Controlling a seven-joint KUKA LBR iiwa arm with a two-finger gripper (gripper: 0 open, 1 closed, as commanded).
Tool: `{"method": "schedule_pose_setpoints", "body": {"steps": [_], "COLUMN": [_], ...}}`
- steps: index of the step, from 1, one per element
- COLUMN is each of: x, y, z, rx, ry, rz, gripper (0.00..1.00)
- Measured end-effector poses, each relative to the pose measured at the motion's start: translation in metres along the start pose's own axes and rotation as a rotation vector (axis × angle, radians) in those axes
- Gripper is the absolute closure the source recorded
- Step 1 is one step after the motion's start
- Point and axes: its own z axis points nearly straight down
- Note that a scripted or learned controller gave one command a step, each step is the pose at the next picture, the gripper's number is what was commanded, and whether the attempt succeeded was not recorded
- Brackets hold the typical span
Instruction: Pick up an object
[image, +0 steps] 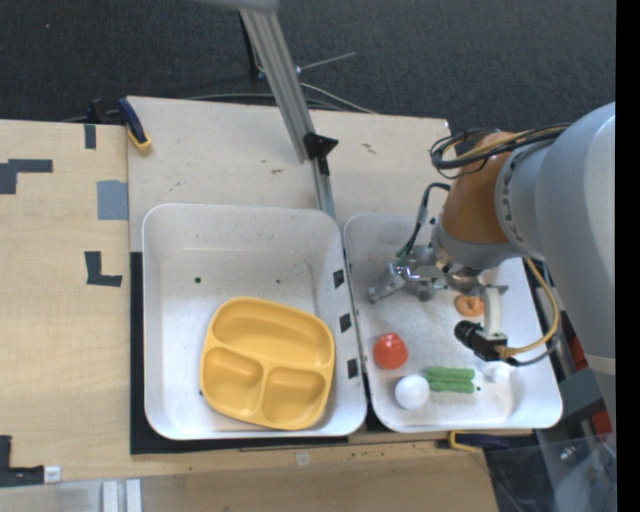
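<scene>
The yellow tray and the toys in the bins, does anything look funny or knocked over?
Nothing stands out. The yellow tray lies flat, a little turned, in the left bin. The red ball, white ball and green toy lie loose in the right bin.

A blue-and-yellow clamp (135, 124) sits at the board's (220, 150) far left corner. A grey pole (290, 95) slants down to the bins' junction. Grey tape (112, 199) and dark tape marks (25, 172) lie on the bench (60, 330).
</scene>
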Motion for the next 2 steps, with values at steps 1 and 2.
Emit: {"method": "schedule_pose_setpoints", "body": {"steps": [1,2], "x": [0.001,0.005], "y": [0.000,0.006], "z": [-0.011,-0.072], "rx": [0.001,-0.005], "ry": [0.001,0.001], "rz": [-0.001,0.000], "gripper": [1.00,1.00]}}
